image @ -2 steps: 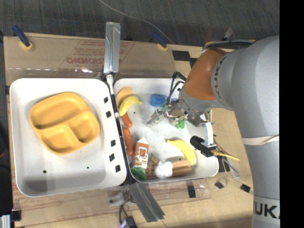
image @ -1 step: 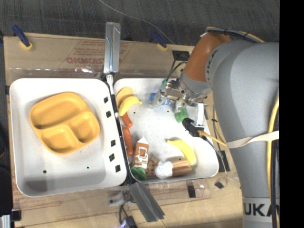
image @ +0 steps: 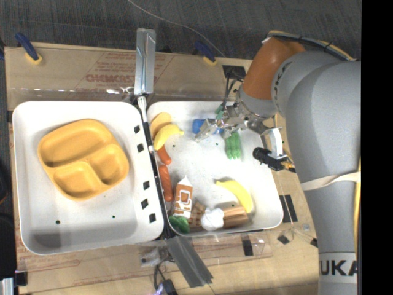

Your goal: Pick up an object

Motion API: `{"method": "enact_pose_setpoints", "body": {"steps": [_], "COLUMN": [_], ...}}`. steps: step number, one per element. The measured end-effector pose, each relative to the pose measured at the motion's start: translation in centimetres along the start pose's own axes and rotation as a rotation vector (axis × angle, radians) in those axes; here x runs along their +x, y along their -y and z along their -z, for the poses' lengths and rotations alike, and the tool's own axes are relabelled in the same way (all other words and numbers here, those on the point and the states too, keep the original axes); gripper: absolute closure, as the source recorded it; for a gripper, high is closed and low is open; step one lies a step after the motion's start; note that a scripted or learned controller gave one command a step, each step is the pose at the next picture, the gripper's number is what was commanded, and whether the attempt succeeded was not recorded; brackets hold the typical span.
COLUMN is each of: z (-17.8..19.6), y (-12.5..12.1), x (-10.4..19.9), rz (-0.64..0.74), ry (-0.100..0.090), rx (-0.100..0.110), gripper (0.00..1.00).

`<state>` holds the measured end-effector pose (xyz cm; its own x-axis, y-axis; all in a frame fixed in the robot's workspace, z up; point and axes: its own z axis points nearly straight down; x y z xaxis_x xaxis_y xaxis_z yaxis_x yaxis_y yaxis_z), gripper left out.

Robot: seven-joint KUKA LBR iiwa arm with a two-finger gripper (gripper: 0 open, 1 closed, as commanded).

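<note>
Arm: the grey arm [image: 319, 121] with its orange band [image: 270, 66] comes in from the right and bends down over the upper part of the right bin.
Jaws: the jaws [image: 216, 128] hang low near the bin's top edge, by a small blue object [image: 198, 126] and just left of a green object; from where I stand I cannot tell whether they are spread or pressed together, and nothing shows pinched between them.
Right bin: the right bin [image: 270, 189] holds the pile of things.
Green object: the green object [image: 233, 145] lies just below and right of the jaws, apart from them as far as I can see.
Bananas: one banana [image: 163, 131] rests against the bin's left wall at the top; another banana [image: 238, 193] lies lower right.
Left wall: two orange-red sausage-like pieces [image: 166, 174] run down along it.
Bottom edge: a small brown-and-white carton [image: 182, 200], a white lump [image: 213, 219] and a brown block [image: 235, 216] crowd together there.
Left bin: the left bin [image: 37, 226] carries a yellow divided tray [image: 83, 157].
Tabletop: the tabletop [image: 73, 66] shows as brown board above the bins.
</note>
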<state>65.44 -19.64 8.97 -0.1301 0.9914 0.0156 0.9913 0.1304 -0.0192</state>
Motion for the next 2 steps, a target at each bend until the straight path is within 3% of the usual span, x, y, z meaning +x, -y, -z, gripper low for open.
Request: {"method": "enact_pose_setpoints", "body": {"steps": [1, 2], "z": [6.1, 3.7], "y": [2.8, 2.4], "x": [-0.9, 1.9], "rz": [0.08, -0.234], "ry": [0.017, 0.011], "rx": [-0.021, -0.016], "gripper": [0.0, 0.0]}}
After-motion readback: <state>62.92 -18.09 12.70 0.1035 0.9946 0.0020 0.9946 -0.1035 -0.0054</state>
